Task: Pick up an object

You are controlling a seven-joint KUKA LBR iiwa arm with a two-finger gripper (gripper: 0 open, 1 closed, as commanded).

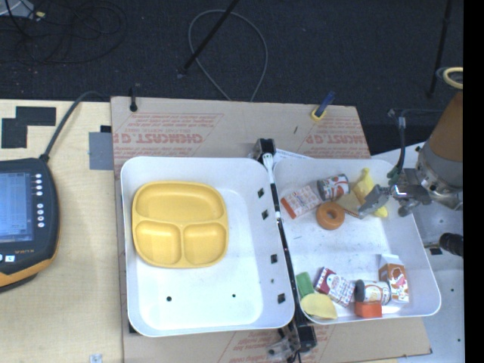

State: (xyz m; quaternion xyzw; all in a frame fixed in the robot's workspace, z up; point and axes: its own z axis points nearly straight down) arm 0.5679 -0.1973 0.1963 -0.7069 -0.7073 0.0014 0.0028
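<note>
A smooth yellow plastic plate (180,224), rounded at the corners and moulded into three compartments, lies in the upper part of the left white bin (151,301). The right white bin (423,278) holds a scatter of small toy foods. Toward its far side are a red-and-white packet (301,200), a small can (333,187) lying on its side, a flat orange ring like a doughnut (330,216) and a yellow banana-shaped piece (365,181). Along its near edge sit a green block (304,283), a rounded yellow piece (318,306), a red patterned packet (335,286), a dark-capped jar (374,291), a small red block (368,309) and a little carton (394,277).

Both bins rest on printed brown cardboard (227,127) spread over a pale counter (60,293). A teach pendant (23,214) with a lit screen lies at the counter's left, and black cables (227,29) trail over dark carpet behind.

The claw (372,201), grey metal, reaches in from the right over the far right part of the right bin, its tip low beside the banana-shaped piece and close to the orange ring. Whether its fingers are apart or together cannot be told, and nothing is visibly held.
</note>
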